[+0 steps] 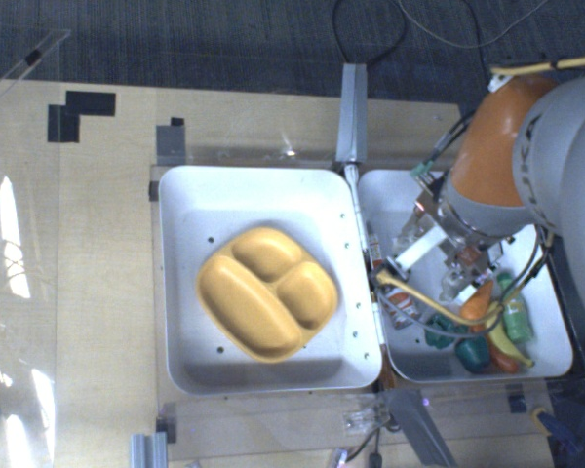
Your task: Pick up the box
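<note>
The arm's orange band (487, 149) and grey wrist hang over the right bin (395, 198). My gripper (455, 269) points down into the middle of that bin, its tip lost among cables and clutter. A small brownish box (401, 303) lies at the bin's left side, just left of and below the gripper and partly crossed by a thin yellow strip (424, 300). I cannot make out anything held in the gripper.
A large yellow bread-shaped lump (266, 290) lies in the left bin (190, 213). In the right bin's front right corner sit green (473, 354), orange (478, 305) and yellow (512, 344) toy items. A metal divider (352, 115) stands between the bins at the back.
</note>
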Motion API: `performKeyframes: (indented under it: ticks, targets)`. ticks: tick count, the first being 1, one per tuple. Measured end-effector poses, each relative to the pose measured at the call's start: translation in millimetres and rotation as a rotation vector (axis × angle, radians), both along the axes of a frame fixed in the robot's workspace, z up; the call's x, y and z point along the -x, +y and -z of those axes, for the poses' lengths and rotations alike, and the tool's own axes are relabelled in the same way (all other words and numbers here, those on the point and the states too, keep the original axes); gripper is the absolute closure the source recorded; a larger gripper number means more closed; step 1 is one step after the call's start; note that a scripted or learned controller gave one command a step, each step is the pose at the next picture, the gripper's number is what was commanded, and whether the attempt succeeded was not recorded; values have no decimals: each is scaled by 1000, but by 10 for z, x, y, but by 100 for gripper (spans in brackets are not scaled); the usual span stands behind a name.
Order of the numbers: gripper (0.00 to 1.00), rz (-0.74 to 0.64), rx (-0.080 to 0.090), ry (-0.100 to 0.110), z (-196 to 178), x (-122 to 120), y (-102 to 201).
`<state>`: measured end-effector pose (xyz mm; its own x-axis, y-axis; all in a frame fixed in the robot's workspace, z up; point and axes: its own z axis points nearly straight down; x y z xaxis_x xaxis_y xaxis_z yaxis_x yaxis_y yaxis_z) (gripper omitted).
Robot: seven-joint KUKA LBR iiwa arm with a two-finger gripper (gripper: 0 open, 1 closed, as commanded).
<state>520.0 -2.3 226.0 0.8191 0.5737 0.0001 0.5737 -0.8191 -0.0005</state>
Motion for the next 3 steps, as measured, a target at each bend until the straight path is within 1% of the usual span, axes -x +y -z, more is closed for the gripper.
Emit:
performKeyframes:
  ticks: [1,2,3]
  targets:
    - [0,57,1,2,292,-908,-41]
    - [0,83,0,2,605,-802,-796]
    - [0,49,0,0,431,-1392,-281]
